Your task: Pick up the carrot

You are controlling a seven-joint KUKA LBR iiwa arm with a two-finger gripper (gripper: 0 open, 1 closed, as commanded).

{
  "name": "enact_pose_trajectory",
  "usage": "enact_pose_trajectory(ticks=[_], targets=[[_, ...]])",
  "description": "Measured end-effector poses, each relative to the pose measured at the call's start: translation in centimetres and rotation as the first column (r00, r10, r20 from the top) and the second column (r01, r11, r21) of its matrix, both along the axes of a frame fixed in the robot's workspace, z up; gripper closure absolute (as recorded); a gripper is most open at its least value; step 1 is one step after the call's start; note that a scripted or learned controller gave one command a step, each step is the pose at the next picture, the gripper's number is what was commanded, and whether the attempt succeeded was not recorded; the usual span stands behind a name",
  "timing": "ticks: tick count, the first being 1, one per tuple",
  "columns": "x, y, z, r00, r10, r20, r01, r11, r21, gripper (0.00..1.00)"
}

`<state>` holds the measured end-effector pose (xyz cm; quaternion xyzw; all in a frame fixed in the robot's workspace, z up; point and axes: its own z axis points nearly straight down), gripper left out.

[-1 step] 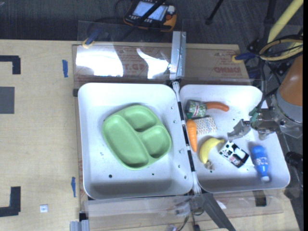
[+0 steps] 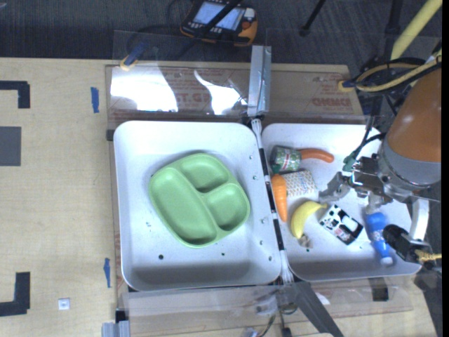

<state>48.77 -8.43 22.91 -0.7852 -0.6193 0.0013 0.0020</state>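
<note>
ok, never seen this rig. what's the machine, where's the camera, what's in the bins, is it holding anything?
It is one robot arm, grey with an orange band, reaching in from the right of the picture. Its gripper hangs over the right bin. I cannot tell whether it is open or shut, and nothing shows in its grasp.

The single camera is fixed above the bench and looks down at a slant on two shallow white bins side by side.

The left bin holds a green divided plate.

The right bin holds the carrot along its left wall, a banana beside it, a green can, a second orange piece near the can, a blue bottle and a small black and white item.

The carrot lies untouched in the bin.
</note>
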Motion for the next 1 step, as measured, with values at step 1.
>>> enact_pose_trajectory(ticks=[1], targets=[[-0.86,-3.49,-6.84,0.999,0.042,0.001,-0.042,0.999,-0.001,0.0]])
